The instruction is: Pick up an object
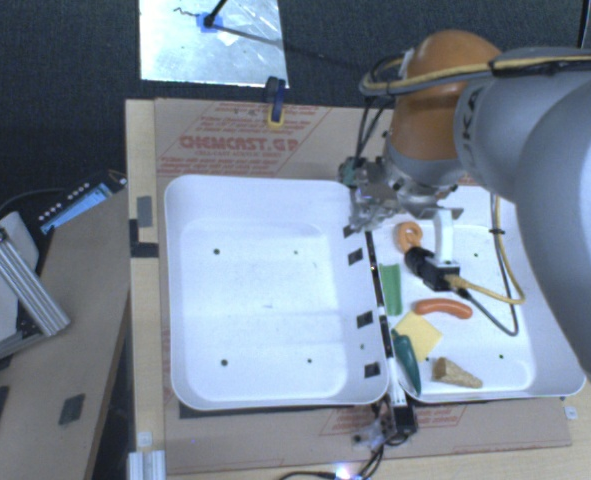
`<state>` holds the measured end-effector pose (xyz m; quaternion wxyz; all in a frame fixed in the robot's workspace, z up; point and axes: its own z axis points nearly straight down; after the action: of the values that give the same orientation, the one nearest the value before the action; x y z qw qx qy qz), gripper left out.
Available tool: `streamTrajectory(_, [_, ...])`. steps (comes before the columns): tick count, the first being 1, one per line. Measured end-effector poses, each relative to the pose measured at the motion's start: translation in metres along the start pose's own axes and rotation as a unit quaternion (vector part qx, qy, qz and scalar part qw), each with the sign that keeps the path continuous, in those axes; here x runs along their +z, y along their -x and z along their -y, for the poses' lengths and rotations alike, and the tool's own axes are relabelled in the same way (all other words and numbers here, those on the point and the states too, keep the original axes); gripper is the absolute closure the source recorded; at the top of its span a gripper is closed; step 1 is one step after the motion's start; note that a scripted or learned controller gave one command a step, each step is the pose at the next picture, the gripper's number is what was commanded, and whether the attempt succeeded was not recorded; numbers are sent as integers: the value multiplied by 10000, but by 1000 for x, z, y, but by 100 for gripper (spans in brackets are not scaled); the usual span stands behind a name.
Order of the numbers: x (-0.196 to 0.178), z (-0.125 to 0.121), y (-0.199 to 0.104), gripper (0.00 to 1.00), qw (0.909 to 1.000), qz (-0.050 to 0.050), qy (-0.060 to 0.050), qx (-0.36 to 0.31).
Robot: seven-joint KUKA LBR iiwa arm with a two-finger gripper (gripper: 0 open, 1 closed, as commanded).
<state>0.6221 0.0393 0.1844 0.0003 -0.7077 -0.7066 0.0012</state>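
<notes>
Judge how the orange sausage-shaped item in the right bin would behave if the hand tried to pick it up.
The orange sausage-shaped item looks rounded and elongated, so it may roll sideways when nudged. Its surface looks smooth, perhaps plastic, so fingers could slip unless they close across its narrow width. It lies flat on the right bin floor, apart from the yellow piece, so it probably lifts alone.

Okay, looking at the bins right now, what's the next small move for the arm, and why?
Probably a short shift toward the orange ring, then a descent onto it. The end effector sits over the divider at the right bin's upper left corner, and the ring lies just beside it, apart from the other items.
</notes>
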Motion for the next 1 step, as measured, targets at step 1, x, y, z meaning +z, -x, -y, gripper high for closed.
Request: streamTrajectory(1, [0, -7, -10, 100, 10000, -8, 21, -29])
